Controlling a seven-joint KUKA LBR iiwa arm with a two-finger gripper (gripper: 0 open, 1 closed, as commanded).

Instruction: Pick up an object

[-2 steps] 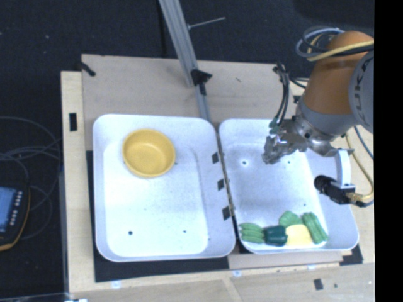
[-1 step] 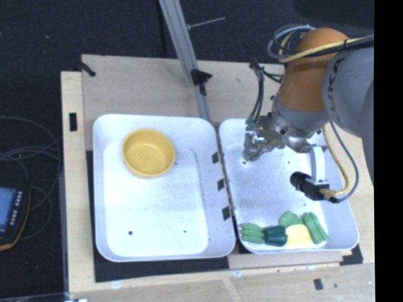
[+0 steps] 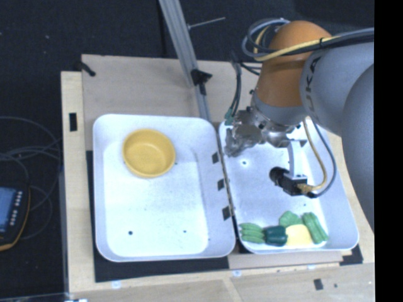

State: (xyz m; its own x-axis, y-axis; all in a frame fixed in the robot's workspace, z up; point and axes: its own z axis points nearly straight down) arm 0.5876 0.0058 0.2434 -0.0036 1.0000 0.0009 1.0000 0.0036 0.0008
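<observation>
Grey and orange, the arm (image 3: pixel 296 74) comes in from the right and bends down over the right bin (image 3: pixel 337 212), its claw (image 3: pixel 238 140) hanging above that bin's upper left corner, close beside the divider where the two bins meet. Its fingers point down and are blurred together against the white floor, so I cannot tell how far apart they stand, and nothing can be seen between them.

Well below the claw and to its right, a cluster of small objects lies along the near wall of the same bin: a light green piece (image 3: pixel 252 232) closest to the divider, a dark green block (image 3: pixel 275 235) touching it, a yellow block (image 3: pixel 300 235) just beside that, another green piece (image 3: pixel 289 218) just above these, and a ridged green piece (image 3: pixel 314 227) at the far end. All of them are well apart from the claw.

To the claw's left, across the divider, a yellow bowl (image 3: pixel 149 153) sits upright in the upper part of the left bin (image 3: pixel 107 225), at roughly the claw's own level
</observation>
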